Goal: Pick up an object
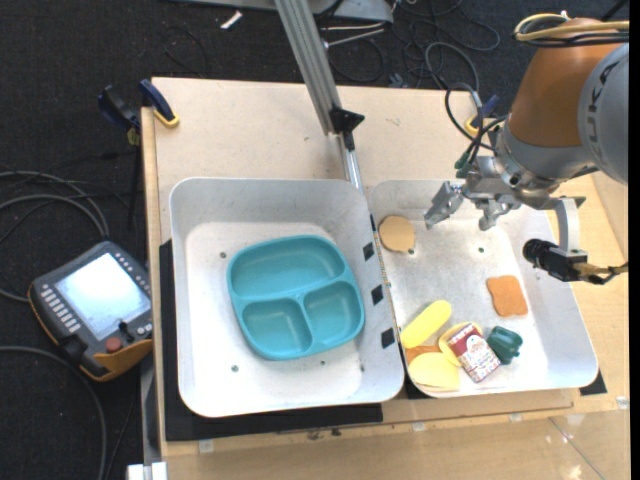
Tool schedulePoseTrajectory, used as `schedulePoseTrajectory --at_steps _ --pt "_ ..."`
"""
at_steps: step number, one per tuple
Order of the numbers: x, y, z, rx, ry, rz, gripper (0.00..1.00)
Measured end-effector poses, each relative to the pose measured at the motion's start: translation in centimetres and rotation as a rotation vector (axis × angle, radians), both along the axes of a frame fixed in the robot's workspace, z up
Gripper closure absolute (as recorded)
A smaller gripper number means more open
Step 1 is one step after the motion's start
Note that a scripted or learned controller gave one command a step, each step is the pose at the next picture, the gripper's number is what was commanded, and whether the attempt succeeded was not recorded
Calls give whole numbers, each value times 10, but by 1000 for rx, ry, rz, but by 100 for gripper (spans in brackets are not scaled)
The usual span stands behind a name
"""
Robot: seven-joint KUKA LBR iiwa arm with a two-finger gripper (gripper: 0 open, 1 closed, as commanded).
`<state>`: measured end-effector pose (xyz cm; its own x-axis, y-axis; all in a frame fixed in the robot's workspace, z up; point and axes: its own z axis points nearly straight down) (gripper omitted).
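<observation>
Where the arm (pixel 575 98) reaches in over the right bin (pixel 570 313), you see its gripper (pixel 468 210) hanging above the bin's far half with the fingers (pixel 440 208) spread apart and nothing between them. Just beside the near-left finger, by the bin's far left corner, lies a round tan cookie-like piece (pixel 396 234), apart from the fingers. Along the right side of that bin sits an orange toast-like piece (pixel 507 294). Toward the near edge you find a cluster: a yellow banana-shaped piece (pixel 425 321), a flat yellow piece (pixel 434 371) at the near left corner, a small red-and-white box (pixel 472 353) touching it, and a dark green object (pixel 503 343) just beside the box. The left bin (pixel 200 228) holds a teal divided plate (pixel 296 295) near its middle. Both bins rest side by side on the table (pixel 230 128).
</observation>
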<state>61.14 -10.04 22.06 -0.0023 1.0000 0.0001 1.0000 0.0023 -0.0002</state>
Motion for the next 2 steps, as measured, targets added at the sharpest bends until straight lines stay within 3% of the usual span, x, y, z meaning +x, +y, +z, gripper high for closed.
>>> schedulePoseTrajectory --at_steps 1,2 --pt "0 0 0 0 0 -1 0" --pt "-4 2 -44 0 4 -2 0"
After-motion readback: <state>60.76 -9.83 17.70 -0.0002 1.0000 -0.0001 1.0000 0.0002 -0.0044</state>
